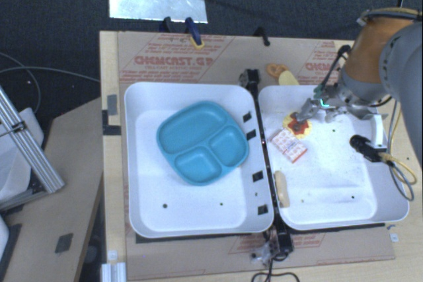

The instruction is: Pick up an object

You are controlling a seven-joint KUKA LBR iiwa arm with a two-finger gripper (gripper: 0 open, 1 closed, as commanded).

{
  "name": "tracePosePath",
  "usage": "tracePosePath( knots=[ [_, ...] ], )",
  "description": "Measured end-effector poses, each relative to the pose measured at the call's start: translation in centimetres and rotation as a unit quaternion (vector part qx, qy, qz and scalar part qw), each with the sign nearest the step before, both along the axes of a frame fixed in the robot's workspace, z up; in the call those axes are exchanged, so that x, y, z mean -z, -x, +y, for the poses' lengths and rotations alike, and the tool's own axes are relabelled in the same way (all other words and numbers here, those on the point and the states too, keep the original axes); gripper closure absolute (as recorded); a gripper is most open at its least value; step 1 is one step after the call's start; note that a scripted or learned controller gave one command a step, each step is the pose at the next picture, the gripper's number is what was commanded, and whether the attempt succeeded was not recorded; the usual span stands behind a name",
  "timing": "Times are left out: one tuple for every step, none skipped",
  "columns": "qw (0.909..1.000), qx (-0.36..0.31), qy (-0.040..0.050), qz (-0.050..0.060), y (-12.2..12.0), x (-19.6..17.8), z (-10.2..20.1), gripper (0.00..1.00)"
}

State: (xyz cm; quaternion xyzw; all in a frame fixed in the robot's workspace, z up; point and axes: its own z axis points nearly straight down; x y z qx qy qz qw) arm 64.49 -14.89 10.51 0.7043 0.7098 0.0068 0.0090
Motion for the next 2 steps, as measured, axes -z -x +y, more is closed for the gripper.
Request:
tracePosePath(
  knots=[
    [1.0000, 0.002, 0.0011, 0.003, -0.2, 1.3, 3.6, 0.00],
    [1.0000, 0.001, -0.0034, 0.001, -0.4, -0.1, 4.0, 1.00]
  ],
)
